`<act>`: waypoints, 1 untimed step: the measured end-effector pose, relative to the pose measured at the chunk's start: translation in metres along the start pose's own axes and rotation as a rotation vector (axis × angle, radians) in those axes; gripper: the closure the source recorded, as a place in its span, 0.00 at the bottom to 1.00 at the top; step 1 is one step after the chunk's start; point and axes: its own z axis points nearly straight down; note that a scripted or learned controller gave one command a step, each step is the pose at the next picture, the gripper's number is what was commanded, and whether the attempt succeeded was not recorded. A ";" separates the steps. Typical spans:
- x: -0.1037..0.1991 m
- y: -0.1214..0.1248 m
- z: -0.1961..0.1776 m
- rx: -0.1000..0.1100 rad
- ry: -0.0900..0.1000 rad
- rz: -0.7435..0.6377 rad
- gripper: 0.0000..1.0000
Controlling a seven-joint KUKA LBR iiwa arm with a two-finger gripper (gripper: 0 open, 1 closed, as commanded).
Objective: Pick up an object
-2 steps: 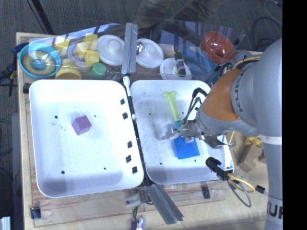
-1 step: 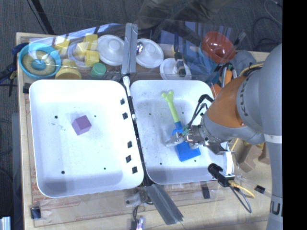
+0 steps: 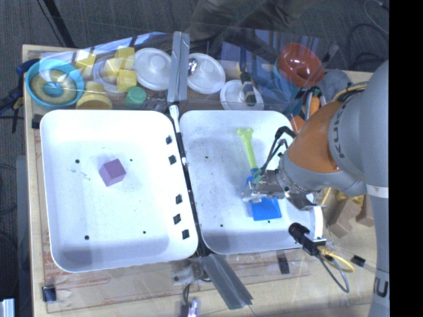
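I count two white bins (image 3: 59,243). At nine o'clock lies one purple cube (image 3: 112,172). By me lie one blue block (image 3: 266,209) and one green stick (image 3: 248,147).

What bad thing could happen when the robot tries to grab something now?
The gripper sits low in the right bin, right where the blue block and the green stick lie close together. It might catch both, or nudge the block away and come up with nothing. The purple cube in the left bin is far off, so it looks safe.
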 end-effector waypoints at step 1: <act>0.000 0.000 0.000 0.000 0.000 0.000 0.00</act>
